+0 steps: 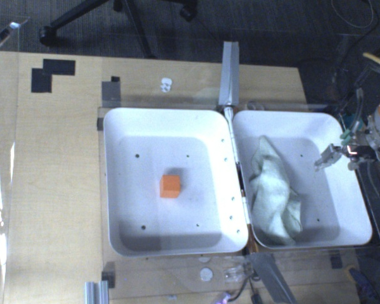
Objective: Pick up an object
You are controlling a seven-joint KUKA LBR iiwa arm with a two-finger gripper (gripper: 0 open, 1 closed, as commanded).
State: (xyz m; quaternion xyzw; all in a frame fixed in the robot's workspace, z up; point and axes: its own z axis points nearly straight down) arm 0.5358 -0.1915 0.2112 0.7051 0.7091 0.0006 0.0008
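Observation:
An orange cube point(170, 186) lies near the middle of the left white bin point(123, 233). A crumpled white cloth point(273, 192) stretches along the left half of the right white bin point(354, 233). My gripper point(334, 156) hangs over the right bin's right side, close to its right rim, at the end of the grey arm point(370, 138) that comes in from the right. It sits to the right of the cloth, with a gap between them. Nothing can be seen held in it.
A grey metal post point(228, 75) stands behind the seam between the two bins. The wooden bench point(44, 170) extends to the left, with black tape marks point(50, 73) at its back. Cables and clamps crowd the right edge by the arm.

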